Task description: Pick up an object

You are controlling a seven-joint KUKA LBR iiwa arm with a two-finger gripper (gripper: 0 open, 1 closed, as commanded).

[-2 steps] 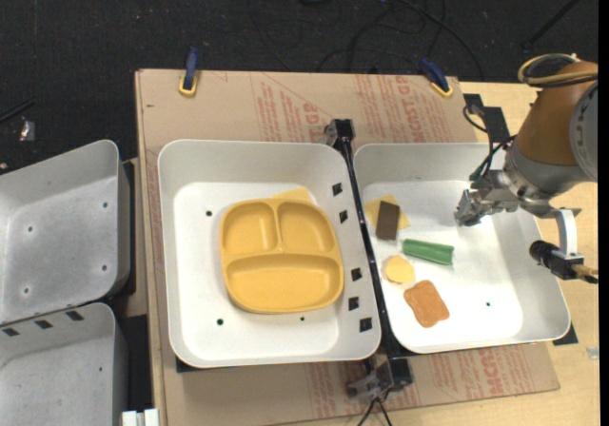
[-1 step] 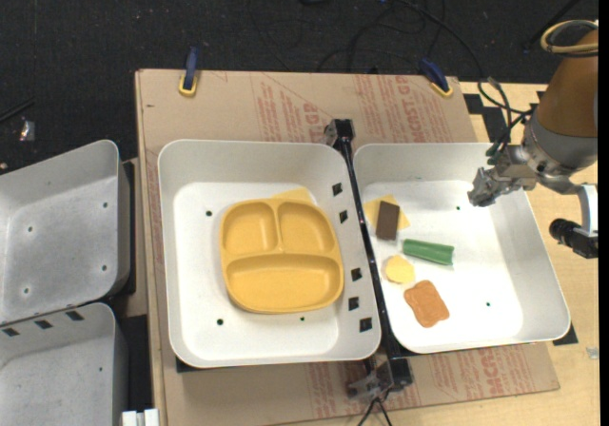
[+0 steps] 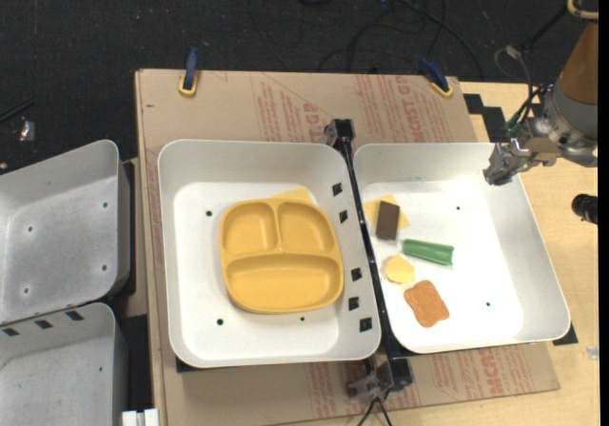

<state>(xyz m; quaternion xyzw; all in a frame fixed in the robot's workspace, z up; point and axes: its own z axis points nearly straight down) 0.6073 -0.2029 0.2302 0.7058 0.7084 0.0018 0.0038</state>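
The tool (image 3: 499,171) sits at the upper right of the frame, over the top right rim of the right bin (image 3: 533,262); whether it is open or closed cannot be told at this size. Nothing is seen held in it.

Right bin contents, all in its left half and well apart from the tool: a dark brown block (image 3: 387,220) lying on a pale yellow piece (image 3: 401,215) near the divider; a green stick (image 3: 427,251) just below and to the right of these, lying roughly level; a yellow rounded piece (image 3: 399,270) below the block; an orange-brown oval piece (image 3: 425,303) lowest in the group, tilted.

Left bin (image 3: 186,253): a yellow compartment tray (image 3: 282,257) rests flat near its centre, with a pale yellow sheet (image 3: 297,196) showing at its upper edge.

Both bins rest on a brown cardboard sheet (image 3: 247,106) on the table (image 3: 571,253). Two clamps hold the upper edge of the sheet, the left clamp (image 3: 189,78) and the right clamp (image 3: 436,77).
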